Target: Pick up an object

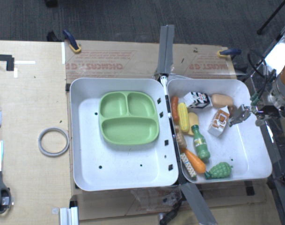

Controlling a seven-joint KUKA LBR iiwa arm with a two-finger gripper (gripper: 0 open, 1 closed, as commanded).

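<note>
Two white bins sit side by side: the left bin [81, 139] holds a green divided plate [129, 117]. Over the right bin [252, 165], the gripper [239, 115] hangs with fingers spread, empty, just beside an orange-and-white carton [219, 122].

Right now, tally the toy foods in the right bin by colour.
Orange: 2, carrot and the one at the bin's left wall
Yellow: 2, corn and a pale piece
Green: 2, bottle, grapes
Tan: 1, bread roll
Total: 7

Plate [128, 117] in left bin [81, 139]; toy foods in right bin [254, 158].
</note>
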